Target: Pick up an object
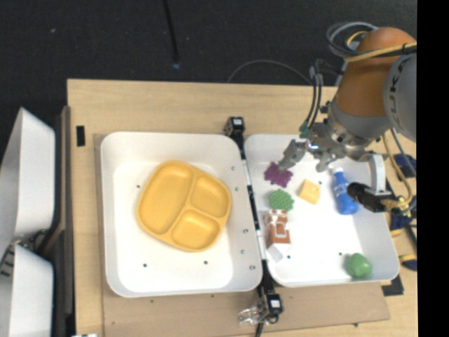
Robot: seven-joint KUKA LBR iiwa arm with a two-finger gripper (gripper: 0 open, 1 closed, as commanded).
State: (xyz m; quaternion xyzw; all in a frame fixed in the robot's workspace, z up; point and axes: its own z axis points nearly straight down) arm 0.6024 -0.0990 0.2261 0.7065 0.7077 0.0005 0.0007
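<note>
My gripper (309, 159) hangs over the back of the right bin (316, 276), open, with nothing between its fingers. Its left finger (290, 154) is just above a purple toy (278, 175). A yellow block (309, 192) lies a little in front of the gripper. A blue bottle-shaped toy (343, 194) lies below the right finger (327, 161). A green bumpy ball (281, 200) sits beside the yellow block. A brown and white piece (278, 228) lies near the bin's left wall. A green ball (358, 265) rests in the front right corner.
The left bin (119, 258) holds a yellow tray with three compartments (184, 205). A divider with black clips (247, 181) runs between the bins. White boxes (28, 181) stand off the bench's left edge.
</note>
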